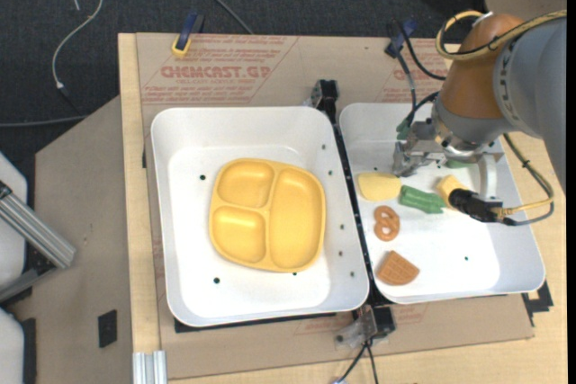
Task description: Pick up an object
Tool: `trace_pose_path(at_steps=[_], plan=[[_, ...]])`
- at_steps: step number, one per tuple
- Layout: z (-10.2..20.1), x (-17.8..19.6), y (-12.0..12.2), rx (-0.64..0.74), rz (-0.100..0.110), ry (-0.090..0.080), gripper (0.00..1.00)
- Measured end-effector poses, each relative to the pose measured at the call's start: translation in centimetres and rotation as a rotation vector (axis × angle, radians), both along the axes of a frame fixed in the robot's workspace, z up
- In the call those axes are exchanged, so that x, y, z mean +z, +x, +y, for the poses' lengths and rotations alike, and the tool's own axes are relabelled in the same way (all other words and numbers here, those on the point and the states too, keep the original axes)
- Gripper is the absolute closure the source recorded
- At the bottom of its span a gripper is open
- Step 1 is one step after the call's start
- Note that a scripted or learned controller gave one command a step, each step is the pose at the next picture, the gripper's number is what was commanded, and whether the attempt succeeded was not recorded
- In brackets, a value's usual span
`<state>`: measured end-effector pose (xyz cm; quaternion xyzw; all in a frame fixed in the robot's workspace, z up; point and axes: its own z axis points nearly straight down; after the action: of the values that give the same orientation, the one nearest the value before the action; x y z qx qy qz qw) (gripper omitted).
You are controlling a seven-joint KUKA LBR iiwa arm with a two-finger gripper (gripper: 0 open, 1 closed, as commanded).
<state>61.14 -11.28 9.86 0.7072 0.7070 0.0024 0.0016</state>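
The pale yellow rounded plastic piece (378, 186) lies near the right white bin's (504, 276) left wall, just beside a green ridged piece (421, 200), under the metal gripper (416, 159) whose grip state I cannot tell, open floor lying toward the front

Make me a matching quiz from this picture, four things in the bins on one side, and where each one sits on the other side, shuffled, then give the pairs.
Things:
1. yellow divided plate
2. pretzel
3. green piece
4. brown wedge

Places:
A. nearest the right bin's front edge
B. alone in the left bin
C. just below the pale yellow piece
D. right of the pale yellow piece, under the end effector

Pairs: 1-B, 2-C, 3-D, 4-A
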Motion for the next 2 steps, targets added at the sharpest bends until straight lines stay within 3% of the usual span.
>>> trace_pose_path(at_steps=[1,2], plan=[[0.0,6.5,0.4,0.002,-0.002,-0.002,1.00],[0.1,10.7,0.5,0.002,-0.001,-0.002,1.00]])
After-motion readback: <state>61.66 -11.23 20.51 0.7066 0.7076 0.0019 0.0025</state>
